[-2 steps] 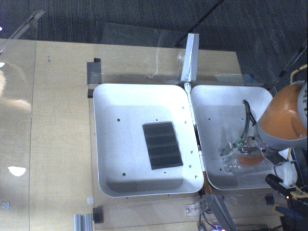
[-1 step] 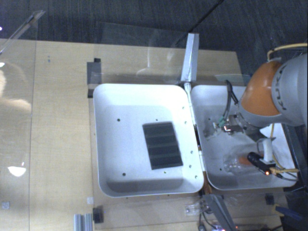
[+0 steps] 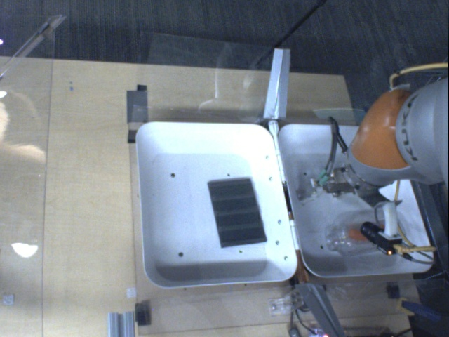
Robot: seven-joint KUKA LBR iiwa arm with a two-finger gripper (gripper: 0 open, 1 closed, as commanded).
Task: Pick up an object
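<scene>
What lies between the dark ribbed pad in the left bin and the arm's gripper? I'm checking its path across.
In the camera view, bare white floor, then the two bins' adjoining rims, separate the dark ribbed pad from the gripper.

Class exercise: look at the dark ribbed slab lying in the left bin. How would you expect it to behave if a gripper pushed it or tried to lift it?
The dark ribbed slab lies flat on the left bin floor, so a push would probably slide it, not roll or tip it. Its straight edges suggest it is stiff. Being low and broad, it likely offers little to pinch from above.
</scene>
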